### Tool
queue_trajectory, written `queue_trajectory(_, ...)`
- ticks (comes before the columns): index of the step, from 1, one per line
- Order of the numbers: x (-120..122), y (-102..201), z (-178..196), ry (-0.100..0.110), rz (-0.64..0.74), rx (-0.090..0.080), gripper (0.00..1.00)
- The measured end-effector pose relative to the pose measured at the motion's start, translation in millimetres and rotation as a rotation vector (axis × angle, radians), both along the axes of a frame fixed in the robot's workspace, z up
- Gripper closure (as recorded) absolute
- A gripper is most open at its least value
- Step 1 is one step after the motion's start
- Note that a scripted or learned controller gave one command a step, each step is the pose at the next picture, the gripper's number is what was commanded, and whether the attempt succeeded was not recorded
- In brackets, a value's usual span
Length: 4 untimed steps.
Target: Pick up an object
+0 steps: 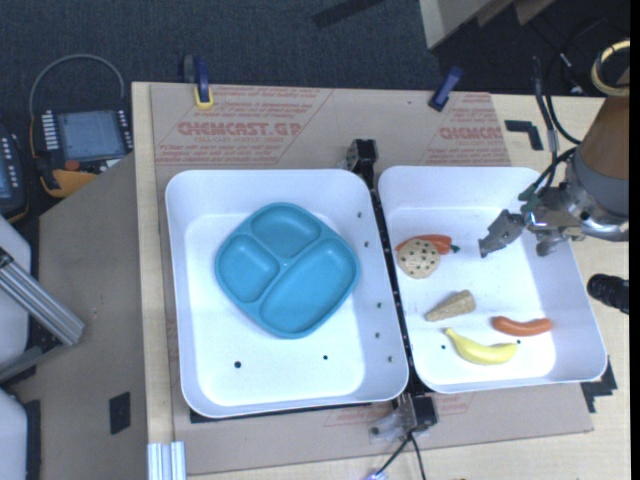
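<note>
The right bin holds several small items. A round speckled cookie lies at its left side, touching a red-orange pepper-like piece with a green stem. Lower down are a tan cone-shaped piece, an orange sausage and a yellow banana. My gripper hangs over the upper right part of this bin, to the right of the cookie and above the sausage. It is open, and only white bin floor shows between its fingers.
The left bin carries a blue divided plate in its middle. A black divider clamp sits at the top between the bins. Cables run behind the arm at the upper right.
</note>
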<state>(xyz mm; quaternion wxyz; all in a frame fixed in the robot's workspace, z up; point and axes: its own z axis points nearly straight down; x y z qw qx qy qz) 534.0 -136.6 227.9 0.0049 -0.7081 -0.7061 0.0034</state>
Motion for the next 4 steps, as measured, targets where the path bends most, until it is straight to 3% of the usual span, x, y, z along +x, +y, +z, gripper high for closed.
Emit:
queue_trajectory(1, 3, 0, 6, -0.012, 0.003, -0.002, 0.0)
queue_trajectory(2, -9, 1, -48, -0.004, 0.002, 0.0, 0.0)
queue_trajectory(4, 0, -1, -145, -0.008, 0.002, -0.001, 0.0)
